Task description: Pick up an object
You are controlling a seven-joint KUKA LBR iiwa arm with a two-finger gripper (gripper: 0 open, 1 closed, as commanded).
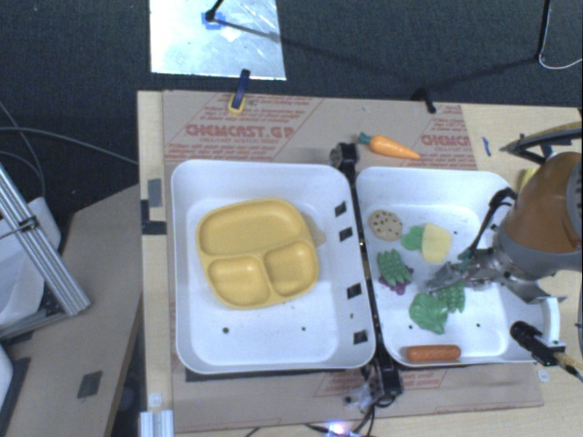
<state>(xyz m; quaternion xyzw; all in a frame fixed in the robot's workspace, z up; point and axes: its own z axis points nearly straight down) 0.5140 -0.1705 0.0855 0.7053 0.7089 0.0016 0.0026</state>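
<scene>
The right bin (483,198) holds several toy foods. A speckled cookie (385,224) lies at its upper left, with a pale yellow piece (437,242) and a small green piece (414,238) beside it. Purple-and-green grapes (393,269) lie below the cookie. A leafy green toy (434,309) sits near the bin's middle, and a sausage (433,354) lies along the front wall. My gripper (446,279) reaches in from the right and hangs low over the upper edge of the leafy green toy, which it partly hides.
The left bin (191,335) holds a yellow divided plate (259,251). A toy carrot (389,147) lies on the cardboard behind the bins. The arm's orange band (547,217) covers the right bin's right side. A black divider (357,244) runs between the bins.
</scene>
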